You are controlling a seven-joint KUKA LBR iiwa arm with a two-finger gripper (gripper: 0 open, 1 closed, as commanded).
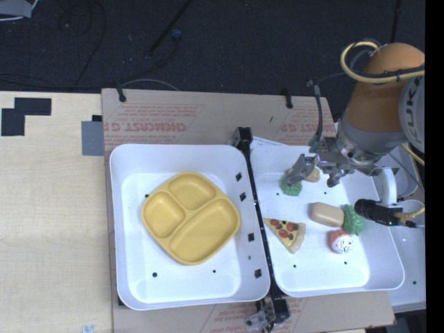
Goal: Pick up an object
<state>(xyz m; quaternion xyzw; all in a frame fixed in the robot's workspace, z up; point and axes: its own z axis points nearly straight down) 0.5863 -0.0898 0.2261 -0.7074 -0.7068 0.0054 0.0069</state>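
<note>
My gripper (318, 171) hangs over the back of the right bin (316, 279), its two grey fingers spread apart, so it is open. Its left finger (302, 166) stands just above a small green toy vegetable (291, 185) with a pale tan bit beside it. Nothing is visibly clamped between the fingers. Further forward in the same bin lie a tan block (326, 214), a green leafy piece (354, 221), a red and white toy (340, 241) and a pizza slice (286, 232).
A yellow divided plate (191, 216) lies in the left bin (132, 186). A black divider (253, 207) runs between the bins. A black and yellow part (380, 212) reaches in over the right bin's right rim.
</note>
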